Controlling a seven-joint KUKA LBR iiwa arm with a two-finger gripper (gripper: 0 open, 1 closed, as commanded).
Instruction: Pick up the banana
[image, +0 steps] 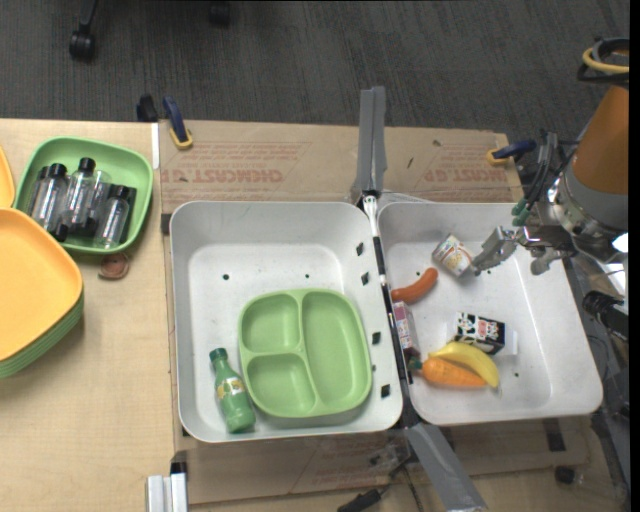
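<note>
The yellow banana (470, 358) lies near the front of the right bin (560, 395), resting against an orange carrot (452, 375) just in front of it. My gripper (518, 256) hangs over the back right part of that bin, well behind the banana and a little to its right. Its two grey fingers (489, 252) are spread open with nothing between them. The orange-banded arm (605, 150) comes in from the right.
In the right bin also lie a black-and-white carton (481, 331) right behind the banana, a red sausage (415, 285), a small can (452, 254) and a thin tube (402, 325). The left bin holds a green divided plate (305, 352) and a green bottle (231, 392).
</note>
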